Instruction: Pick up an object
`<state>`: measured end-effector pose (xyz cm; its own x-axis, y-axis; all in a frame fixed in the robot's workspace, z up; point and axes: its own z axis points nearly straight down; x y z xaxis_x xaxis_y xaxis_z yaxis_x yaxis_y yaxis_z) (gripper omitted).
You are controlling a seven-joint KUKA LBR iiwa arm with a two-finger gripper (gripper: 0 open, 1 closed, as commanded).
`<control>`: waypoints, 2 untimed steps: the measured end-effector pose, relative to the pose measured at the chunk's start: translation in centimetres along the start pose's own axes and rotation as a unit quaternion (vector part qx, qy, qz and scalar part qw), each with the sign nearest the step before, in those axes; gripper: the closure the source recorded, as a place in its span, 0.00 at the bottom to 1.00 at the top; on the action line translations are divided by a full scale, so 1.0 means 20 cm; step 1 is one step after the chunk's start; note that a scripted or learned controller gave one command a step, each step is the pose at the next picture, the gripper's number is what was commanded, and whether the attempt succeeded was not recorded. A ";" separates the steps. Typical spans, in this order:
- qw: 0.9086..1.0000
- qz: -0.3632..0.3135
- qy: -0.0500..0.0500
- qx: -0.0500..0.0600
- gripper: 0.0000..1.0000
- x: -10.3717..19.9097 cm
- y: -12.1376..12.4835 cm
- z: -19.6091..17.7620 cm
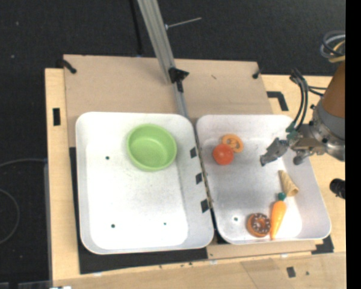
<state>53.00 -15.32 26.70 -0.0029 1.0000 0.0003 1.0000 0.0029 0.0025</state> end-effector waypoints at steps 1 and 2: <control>1.000 0.000 0.000 0.000 0.00 0.00 0.00 0.00; 1.000 0.002 -0.001 0.001 0.00 0.01 -0.01 0.30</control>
<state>52.87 -15.18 20.75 0.0010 1.0000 -0.0008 1.0000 -0.0010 0.0006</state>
